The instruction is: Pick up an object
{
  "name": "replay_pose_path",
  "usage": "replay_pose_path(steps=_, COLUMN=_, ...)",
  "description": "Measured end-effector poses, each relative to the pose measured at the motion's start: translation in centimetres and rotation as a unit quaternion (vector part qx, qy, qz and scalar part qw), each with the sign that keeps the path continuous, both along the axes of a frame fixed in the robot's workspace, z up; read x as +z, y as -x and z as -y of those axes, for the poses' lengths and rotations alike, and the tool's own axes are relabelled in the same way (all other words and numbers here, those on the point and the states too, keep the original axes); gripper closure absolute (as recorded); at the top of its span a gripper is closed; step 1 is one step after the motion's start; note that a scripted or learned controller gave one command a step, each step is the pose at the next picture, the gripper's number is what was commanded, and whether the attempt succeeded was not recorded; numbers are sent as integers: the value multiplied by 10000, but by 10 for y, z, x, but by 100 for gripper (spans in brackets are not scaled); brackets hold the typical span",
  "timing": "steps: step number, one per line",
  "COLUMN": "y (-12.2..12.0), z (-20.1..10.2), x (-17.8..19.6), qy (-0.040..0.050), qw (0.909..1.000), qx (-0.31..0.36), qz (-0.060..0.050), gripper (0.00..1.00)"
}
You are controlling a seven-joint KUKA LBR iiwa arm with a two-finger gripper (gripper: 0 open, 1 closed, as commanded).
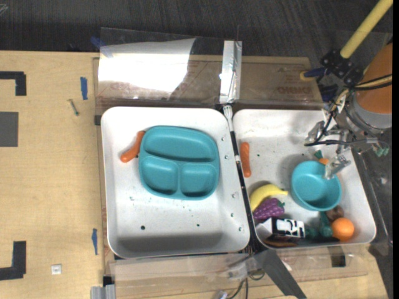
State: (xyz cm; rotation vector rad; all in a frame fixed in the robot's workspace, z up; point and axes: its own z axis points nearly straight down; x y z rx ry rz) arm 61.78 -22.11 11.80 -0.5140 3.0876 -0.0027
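My gripper (325, 153) hangs over the right bin (274, 124), at the upper right rim of a teal bowl (316, 185). Its two metal fingers stand apart, open, with nothing clearly held between them. Around the bowl lie a yellow banana (267, 195), purple grapes (269, 209), a black and white toy (288, 227) and an orange fruit (343, 228). A small orange carrot (245, 158) lies by the bin's left wall.
The left bin (118, 204) holds a teal divided plate (179, 161) with another orange carrot (131, 150) at its left edge. A divider wall (234, 167) runs between the bins. A yellow rod (368, 18) and cables sit at the upper right.
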Motion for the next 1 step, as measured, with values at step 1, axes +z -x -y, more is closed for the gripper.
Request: replay_pose_path(steps=1, y=27, z=-68, x=-28, qy=-6, qw=9996, qx=294, qz=-5, gripper=0)
